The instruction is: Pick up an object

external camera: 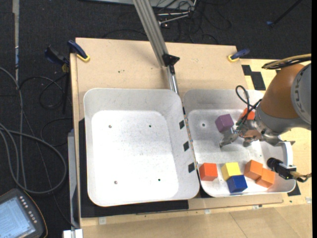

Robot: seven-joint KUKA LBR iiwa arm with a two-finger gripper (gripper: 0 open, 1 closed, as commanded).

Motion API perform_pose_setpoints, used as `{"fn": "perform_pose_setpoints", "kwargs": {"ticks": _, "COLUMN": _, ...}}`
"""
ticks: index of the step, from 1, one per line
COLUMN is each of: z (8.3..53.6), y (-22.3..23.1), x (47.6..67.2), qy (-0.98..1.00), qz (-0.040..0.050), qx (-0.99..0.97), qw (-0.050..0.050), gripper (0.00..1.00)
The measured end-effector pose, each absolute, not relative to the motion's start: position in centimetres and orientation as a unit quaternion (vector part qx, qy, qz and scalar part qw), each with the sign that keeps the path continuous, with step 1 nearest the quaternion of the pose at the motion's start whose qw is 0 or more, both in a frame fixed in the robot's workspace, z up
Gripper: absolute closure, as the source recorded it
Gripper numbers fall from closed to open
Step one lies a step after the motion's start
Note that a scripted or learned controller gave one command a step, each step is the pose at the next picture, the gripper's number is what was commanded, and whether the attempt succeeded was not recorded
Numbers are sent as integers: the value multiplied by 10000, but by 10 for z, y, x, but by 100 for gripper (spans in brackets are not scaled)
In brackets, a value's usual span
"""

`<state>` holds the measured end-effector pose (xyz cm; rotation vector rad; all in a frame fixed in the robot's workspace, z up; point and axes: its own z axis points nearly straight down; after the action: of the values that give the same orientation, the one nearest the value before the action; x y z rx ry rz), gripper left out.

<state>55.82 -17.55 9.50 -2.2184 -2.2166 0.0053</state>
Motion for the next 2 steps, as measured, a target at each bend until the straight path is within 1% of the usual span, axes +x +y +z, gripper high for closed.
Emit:
{"fn": "perform_pose_setpoints", "kwargs": {"ticks": 1, "z": 109, "y": -176, "x": 560, "qy": -7068, "qz": -3, "qx": -7074, "qw": -8, "gripper": 100}}
{"fn": "perform_pose_setpoints", "kwargs": {"ticks": 2, "z": 154, "y": -170, "x": 565, "qy": -7080, "qz": -14, "qx": -7062, "qw": -27, "gripper": 100}}
